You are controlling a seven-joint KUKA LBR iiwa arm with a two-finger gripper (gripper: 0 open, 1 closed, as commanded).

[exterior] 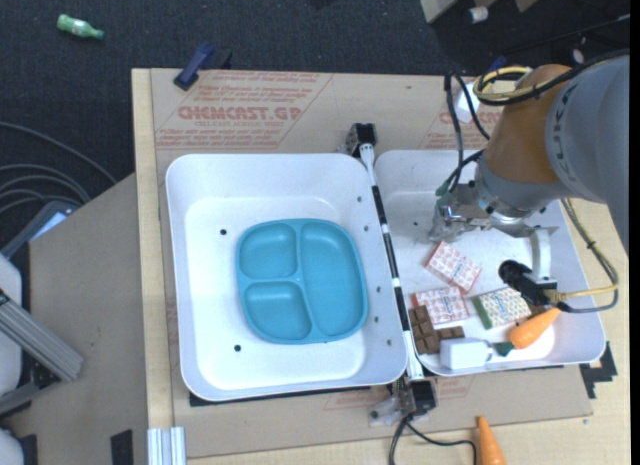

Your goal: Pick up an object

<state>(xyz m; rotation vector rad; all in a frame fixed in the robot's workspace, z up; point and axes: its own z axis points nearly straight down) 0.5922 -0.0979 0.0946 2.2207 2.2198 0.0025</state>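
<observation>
My end effector (447,215) hangs low over the upper left part of the right shallow white plastic bin (420,168), above bare bin floor. From this slanted view I cannot tell whether it stands wide or narrow.

Nearest to it, just below and toward the bin's middle, lies a small flat packet with a red-and-white checked print (453,265), turned like a diamond and apart from the rest. I judge it light, thin and a little floppy, with a slick wrapper. Lying flat it offers little height, so I would close across its short width near the middle, or it may slip out.

Beyond it, a second checked flat packet (441,305) touches a dark brown ridged bar (425,330) by the bin's left wall. Further out are a green-and-white printed packet (503,305), a white rectangular block (462,354) and an orange carrot-shaped toy (533,328). The toy looks stiff and rounded, and is probably easiest to take across its thick end.

The left shallow white plastic bin (190,253) holds a light blue divided plate (300,278). Both bins rest on the tan worktop (290,103).
</observation>
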